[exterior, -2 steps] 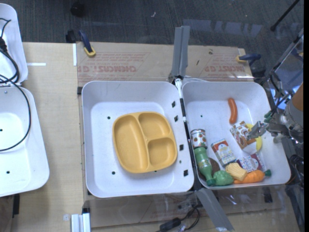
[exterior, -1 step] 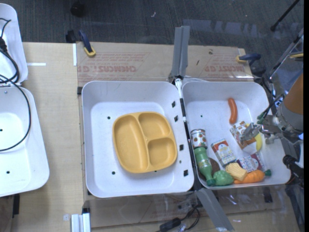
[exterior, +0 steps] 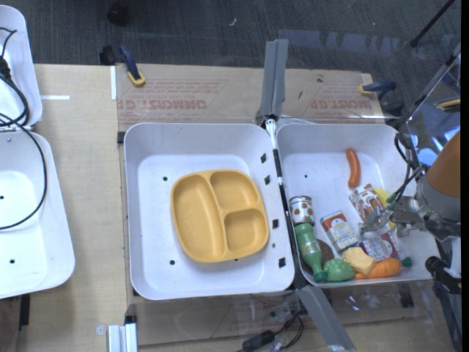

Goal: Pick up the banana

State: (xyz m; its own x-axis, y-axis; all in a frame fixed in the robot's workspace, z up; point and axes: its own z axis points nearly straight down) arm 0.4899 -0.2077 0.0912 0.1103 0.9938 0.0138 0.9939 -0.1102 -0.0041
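Cardboard (exterior: 220,94) printed with red lettering covered the wooden bench (exterior: 80,94), and two shallow white bins sat on it side by side, with a grey divider (exterior: 275,79) rising behind the seam between them. Dark carpet (exterior: 220,13) lay beyond the bench, and blue clamps (exterior: 132,70) gripped the cardboard's far edge. A white tub (exterior: 22,218) with a black cable (exterior: 29,160) looping over it stood well to the left.

The left bin (exterior: 146,270) held a yellow three-section plate (exterior: 220,215). The right bin (exterior: 322,145) held a clutter of toy food: an orange sausage (exterior: 354,169) lying apart near the back, a small can (exterior: 301,210), a green bottle (exterior: 309,249), a red-and-white carton (exterior: 338,230), a green vegetable (exterior: 337,271), a pale cheese wedge (exterior: 357,258) and a carrot (exterior: 381,269).

The gripper (exterior: 381,218) reached in from the right, low over the packets at the bin's right side. Whether its jaws were spread or pressed together could not be told; the metal parts blurred into the foil wrappers beneath.

The banana (exterior: 382,195) showed only as a sliver of yellow just beside the gripper, near the bin's right wall, mostly hidden by the arm (exterior: 440,182) and a printed packet (exterior: 364,200). The arm itself was cut off by the frame's edge.
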